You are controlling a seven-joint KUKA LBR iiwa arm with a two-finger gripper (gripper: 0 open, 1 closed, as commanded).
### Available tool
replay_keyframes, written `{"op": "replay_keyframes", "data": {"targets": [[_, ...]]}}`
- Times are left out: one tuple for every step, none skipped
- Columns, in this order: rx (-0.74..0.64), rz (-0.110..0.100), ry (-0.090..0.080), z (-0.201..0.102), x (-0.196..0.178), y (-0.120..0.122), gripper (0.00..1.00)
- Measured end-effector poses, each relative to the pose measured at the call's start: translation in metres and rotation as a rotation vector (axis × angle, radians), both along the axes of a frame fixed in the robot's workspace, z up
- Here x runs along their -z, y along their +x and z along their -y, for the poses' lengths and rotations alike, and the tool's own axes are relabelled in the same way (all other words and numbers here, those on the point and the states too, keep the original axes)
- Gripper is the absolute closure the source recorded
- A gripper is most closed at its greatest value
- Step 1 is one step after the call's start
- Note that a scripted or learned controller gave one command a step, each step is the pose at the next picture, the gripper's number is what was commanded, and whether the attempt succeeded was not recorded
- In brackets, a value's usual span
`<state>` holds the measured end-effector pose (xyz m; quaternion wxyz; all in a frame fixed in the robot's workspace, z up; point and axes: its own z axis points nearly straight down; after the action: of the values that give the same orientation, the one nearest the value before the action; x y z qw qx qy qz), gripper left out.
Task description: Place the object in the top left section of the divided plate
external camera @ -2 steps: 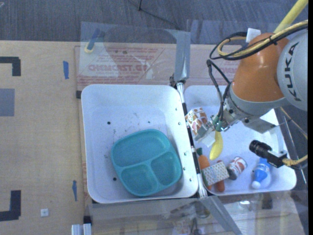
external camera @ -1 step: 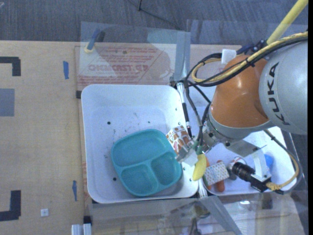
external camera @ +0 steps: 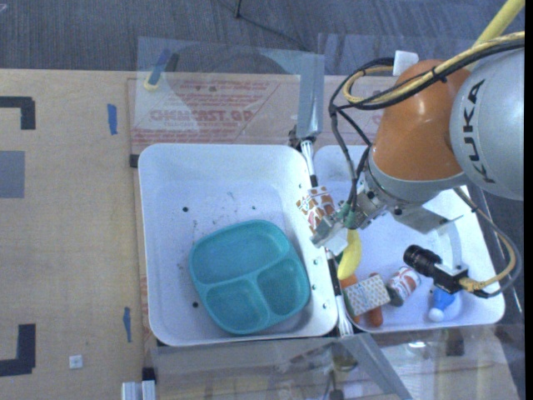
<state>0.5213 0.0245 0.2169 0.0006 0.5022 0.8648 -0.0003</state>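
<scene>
"KUKA" reads on the grey arm [external camera: 491,123]. The claw [external camera: 331,227], over the bins' shared rim, grips a red-and-white printed packet [external camera: 316,207]. The teal divided plate [external camera: 248,276] lies in the left bin [external camera: 166,190].

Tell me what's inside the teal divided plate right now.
The divided plate lies in the left bin; all three sections show bare teal. Nothing covers it, and the gripper sits at the bins' shared edge.
</scene>
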Motion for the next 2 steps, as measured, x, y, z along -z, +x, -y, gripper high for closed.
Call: {"op": "replay_keyframes", "data": {"targets": [[0.047, -0.005, 0.0, -0.0538, 0.0014, -0.0319, 1.0], [0.047, -0.004, 0.001, -0.0536, 0.0011, -0.0317, 0.0]]}}
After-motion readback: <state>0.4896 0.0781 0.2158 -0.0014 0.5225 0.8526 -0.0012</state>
